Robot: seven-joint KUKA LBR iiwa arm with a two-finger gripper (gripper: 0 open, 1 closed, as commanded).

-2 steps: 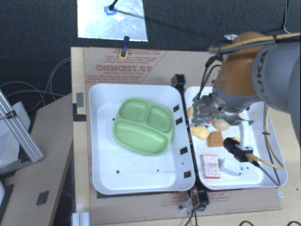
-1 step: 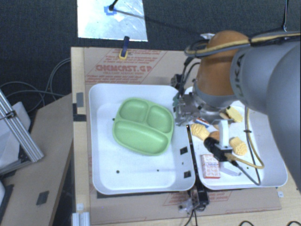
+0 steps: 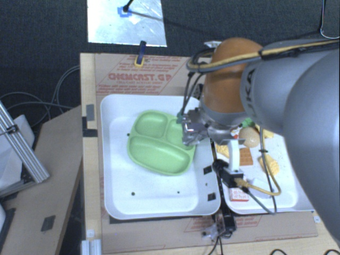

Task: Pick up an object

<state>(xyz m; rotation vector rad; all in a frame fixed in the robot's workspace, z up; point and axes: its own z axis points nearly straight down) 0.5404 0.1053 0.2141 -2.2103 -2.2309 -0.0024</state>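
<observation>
A light green divided plate (image 3: 158, 143) lies in the left white bin (image 3: 119, 195). My gripper (image 3: 189, 133) hangs over the plate's right rim, close to the wall between the bins. The arm's orange band and grey body cover much of the right bin (image 3: 289, 198). In that bin I see a beige egg-shaped object (image 3: 248, 137), an orange-and-white packet (image 3: 245, 157), a yellow textured piece (image 3: 271, 166) and a small green bit (image 3: 245, 122).
A red-and-white label (image 3: 240, 196) lies at the right bin's front. Cables (image 3: 255, 187) loop from the wrist over that bin. The bins sit on a cardboard sheet (image 3: 139, 73). A shiny metal plate (image 3: 126, 15) lies beyond it, with aluminium framing (image 3: 18, 145) at left.
</observation>
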